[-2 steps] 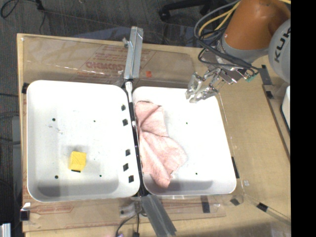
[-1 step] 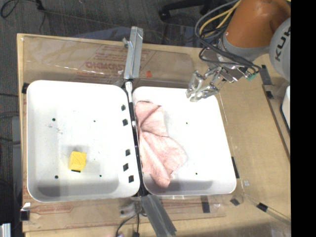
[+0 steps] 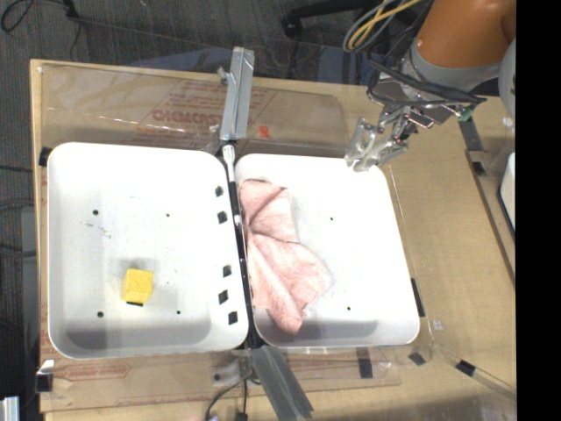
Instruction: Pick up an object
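Observation:
A crumpled pink cloth lies in the right bin, against its left wall. A small yellow block sits in the left bin, toward its front. My gripper hangs above the back right corner of the right bin, well away from the cloth. Its fingers are apart with nothing between them.
A metal bar runs back from the seam between the two bins. The orange and grey arm fills the upper right, with yellow cables behind it. Bare bench lies to the right of the right bin.

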You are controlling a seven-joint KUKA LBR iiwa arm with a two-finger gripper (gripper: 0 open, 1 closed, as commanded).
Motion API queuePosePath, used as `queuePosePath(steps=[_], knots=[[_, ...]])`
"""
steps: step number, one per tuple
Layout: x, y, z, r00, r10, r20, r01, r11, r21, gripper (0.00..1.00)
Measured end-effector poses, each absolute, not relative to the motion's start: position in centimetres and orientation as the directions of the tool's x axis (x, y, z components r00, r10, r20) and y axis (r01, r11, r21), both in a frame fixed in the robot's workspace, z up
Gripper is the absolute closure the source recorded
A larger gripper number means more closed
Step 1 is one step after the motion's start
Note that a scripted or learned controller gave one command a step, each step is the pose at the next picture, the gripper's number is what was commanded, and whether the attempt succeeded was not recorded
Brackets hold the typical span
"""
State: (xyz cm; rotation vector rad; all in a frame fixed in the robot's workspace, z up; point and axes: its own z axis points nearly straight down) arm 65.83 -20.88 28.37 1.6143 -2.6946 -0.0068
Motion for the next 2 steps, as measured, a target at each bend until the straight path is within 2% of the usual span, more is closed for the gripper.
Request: queuePosePath(steps=[1,2], knots=[[65.8,-20.9,34.9,-0.213,-0.977,-0.003,-0.977,0.213,0.004,1.0],[65.8,-20.9,33.5,0.173,-0.985,-0.007,-0.985,-0.173,0.007,1.0]])
